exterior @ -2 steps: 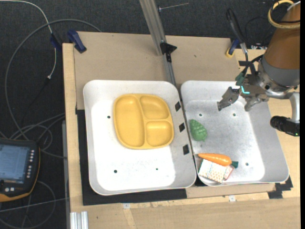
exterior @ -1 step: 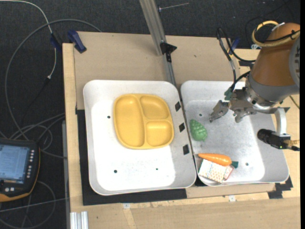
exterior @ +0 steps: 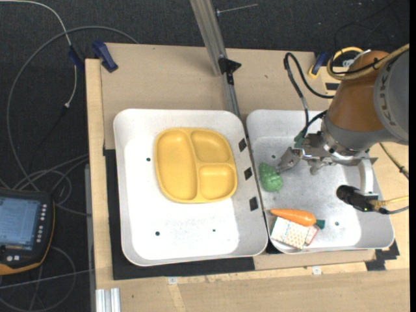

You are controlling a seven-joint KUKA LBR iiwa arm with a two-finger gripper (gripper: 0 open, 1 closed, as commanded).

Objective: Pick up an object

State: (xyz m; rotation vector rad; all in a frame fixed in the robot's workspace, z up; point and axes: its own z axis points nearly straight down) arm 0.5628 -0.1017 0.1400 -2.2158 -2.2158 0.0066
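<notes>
A robotics lab is indicated. A plywood worktop (exterior: pixel 169 77) is set on dark carpet, where loose cables (exterior: pixel 39 129) are trailed at nine o'clock beside a handheld control pendant (exterior: pixel 23 229) at eight o'clock. An aluminium post (exterior: pixel 207 21) is mounted at twelve o'clock. Two white bins (exterior: pixel 130 174) are fixed side by side, and an industrial arm (exterior: pixel 364 103) is seen at three o'clock.
</notes>
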